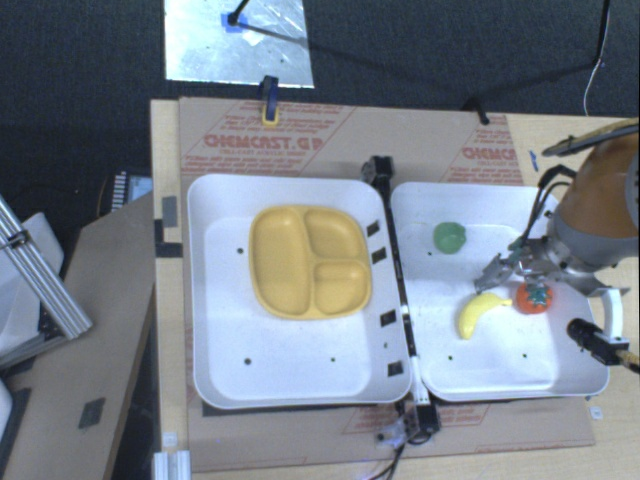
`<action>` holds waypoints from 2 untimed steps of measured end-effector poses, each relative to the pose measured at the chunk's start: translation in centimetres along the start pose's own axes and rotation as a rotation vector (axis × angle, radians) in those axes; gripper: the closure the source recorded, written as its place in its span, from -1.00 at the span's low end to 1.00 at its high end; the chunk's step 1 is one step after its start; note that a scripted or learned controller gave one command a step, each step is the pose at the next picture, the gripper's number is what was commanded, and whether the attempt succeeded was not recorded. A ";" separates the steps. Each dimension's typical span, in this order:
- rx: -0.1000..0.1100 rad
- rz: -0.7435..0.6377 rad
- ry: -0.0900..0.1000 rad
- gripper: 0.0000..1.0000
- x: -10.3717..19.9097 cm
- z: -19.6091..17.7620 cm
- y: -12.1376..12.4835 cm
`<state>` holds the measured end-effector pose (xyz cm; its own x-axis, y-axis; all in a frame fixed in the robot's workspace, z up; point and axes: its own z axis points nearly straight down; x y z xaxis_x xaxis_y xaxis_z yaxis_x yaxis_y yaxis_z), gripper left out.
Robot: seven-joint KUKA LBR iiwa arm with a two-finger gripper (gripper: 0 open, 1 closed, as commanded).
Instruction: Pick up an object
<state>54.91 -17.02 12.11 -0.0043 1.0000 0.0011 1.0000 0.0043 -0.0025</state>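
Presently, I note a yellow divided plate [308, 261] in the left bin [215, 368]. Right of that plate, in the right bin [520, 373], lie a green ball [449, 236], a yellow banana [480, 314] and an orange-red object [533, 299]. The gripper [497, 272] hovers just above the banana, fingers apart, nothing between them. I judge the curved banana may slip sideways on closing.

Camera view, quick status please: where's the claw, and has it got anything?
Gripper low in right bin, above banana. Nothing seen held. Orange object, green ball close by.

arm [610, 203] cut off at right
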 end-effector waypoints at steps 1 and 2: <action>-0.001 0.002 0.001 -1.00 0.1 3.9 0.0; -0.005 0.003 -0.002 1.00 0.0 2.6 0.2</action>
<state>55.05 -17.02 9.51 -0.0010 1.0000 -0.0010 1.0000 0.0010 0.0024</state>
